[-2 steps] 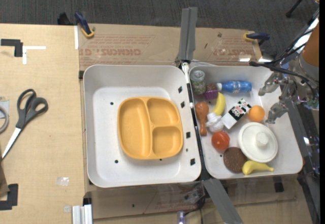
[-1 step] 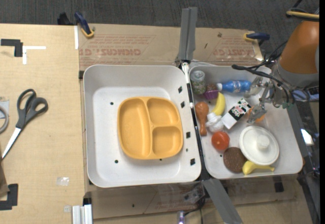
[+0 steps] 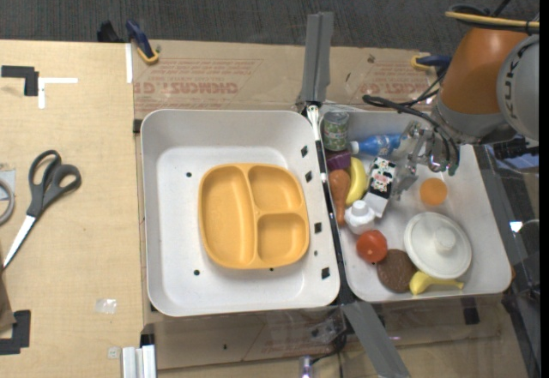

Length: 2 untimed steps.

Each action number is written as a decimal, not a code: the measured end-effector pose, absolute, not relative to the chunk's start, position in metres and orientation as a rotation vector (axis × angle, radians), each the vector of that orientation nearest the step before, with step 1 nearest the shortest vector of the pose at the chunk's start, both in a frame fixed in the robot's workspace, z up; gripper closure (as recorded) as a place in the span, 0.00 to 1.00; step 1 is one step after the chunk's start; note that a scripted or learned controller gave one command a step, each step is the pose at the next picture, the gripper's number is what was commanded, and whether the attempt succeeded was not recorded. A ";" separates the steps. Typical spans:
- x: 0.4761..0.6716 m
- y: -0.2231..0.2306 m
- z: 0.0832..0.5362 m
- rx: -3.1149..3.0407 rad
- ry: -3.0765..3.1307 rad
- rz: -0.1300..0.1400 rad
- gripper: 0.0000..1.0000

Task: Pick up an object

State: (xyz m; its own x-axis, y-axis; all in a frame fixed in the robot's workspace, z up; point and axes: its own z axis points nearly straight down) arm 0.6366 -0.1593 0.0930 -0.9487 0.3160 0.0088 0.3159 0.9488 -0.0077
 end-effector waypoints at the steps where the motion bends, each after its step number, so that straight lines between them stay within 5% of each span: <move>1: 0.548 -0.222 0.093 0.068 -3.147 0.001 0.00; 2: 0.619 -0.154 0.093 -0.231 -3.139 0.000 0.00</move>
